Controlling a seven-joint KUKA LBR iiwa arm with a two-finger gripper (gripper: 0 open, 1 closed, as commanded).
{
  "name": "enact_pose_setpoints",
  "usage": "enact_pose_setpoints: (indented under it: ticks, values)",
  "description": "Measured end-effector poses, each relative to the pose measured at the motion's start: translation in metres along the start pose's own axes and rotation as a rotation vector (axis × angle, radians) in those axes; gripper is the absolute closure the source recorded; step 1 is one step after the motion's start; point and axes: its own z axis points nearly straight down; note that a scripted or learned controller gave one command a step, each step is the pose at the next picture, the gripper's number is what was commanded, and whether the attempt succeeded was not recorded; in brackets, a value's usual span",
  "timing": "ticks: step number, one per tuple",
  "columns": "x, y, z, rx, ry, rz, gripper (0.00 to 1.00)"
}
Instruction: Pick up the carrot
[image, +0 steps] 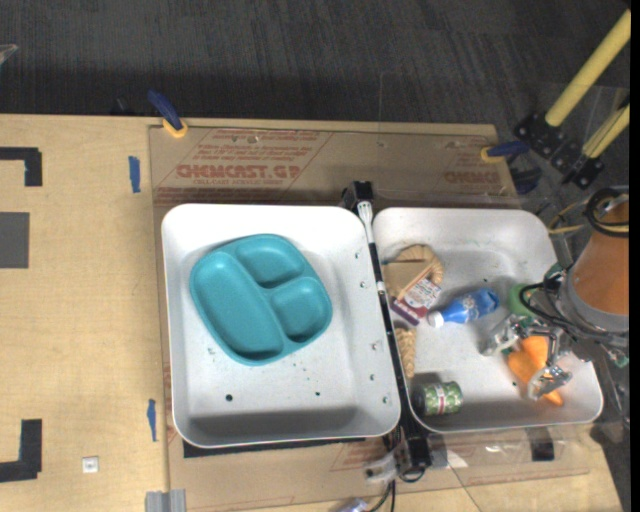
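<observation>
Right at the front of the right bin (470, 222) lies a small green can (438, 397) on its side. Over by that bin's right side sits the orange carrot (530, 362). Metal fingers of the gripper (535, 352) stand on both sides of the carrot, so the jaws look closed around it. Near the carrot is a blue and white bottle (464, 308), then a snack packet (418, 293). Next door, the left bin (200, 400) holds a teal tray (260, 296) with three parts
</observation>
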Motion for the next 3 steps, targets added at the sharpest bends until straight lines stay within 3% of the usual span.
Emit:
enact_pose_setpoints:
  ticks: [1, 2, 3]
  values:
    - [-0.005, -0.001, -0.013, 0.008, -0.013, 0.001, 1.0]
    - [-0.009, -0.002, -0.024, 0.012, -0.021, 0.002, 1.0]
    - [-0.067, 0.069, -0.121, -0.002, -0.002, -0.18, 1.0]
